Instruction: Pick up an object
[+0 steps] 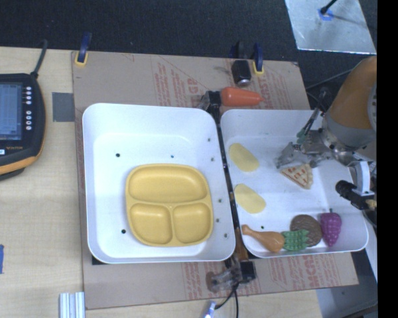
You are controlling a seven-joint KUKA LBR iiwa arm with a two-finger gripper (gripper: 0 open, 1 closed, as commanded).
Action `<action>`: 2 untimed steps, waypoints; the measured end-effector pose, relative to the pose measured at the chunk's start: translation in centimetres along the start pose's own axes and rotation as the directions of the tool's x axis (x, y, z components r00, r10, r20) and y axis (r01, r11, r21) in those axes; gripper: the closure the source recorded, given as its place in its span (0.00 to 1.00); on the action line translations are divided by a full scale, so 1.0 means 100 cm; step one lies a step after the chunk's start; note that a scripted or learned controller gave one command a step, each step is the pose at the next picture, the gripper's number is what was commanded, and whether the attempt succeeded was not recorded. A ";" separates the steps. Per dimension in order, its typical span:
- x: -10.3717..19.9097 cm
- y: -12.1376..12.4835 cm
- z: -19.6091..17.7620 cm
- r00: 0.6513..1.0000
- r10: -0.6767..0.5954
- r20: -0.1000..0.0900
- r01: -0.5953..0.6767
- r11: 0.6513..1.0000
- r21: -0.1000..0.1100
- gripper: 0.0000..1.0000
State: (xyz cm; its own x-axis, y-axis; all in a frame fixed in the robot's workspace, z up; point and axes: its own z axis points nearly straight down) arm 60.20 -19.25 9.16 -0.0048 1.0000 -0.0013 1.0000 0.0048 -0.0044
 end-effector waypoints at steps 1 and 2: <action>-0.020 -0.046 0.000 1.000 0.001 0.000 -0.001 1.000 0.000 0.00; -0.019 0.055 -0.001 1.000 0.002 -0.002 -0.002 1.000 -0.004 0.00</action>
State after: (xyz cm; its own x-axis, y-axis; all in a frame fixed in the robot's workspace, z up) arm 65.67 -21.14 9.23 -0.0031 1.0000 0.0008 1.0000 0.0031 -0.0009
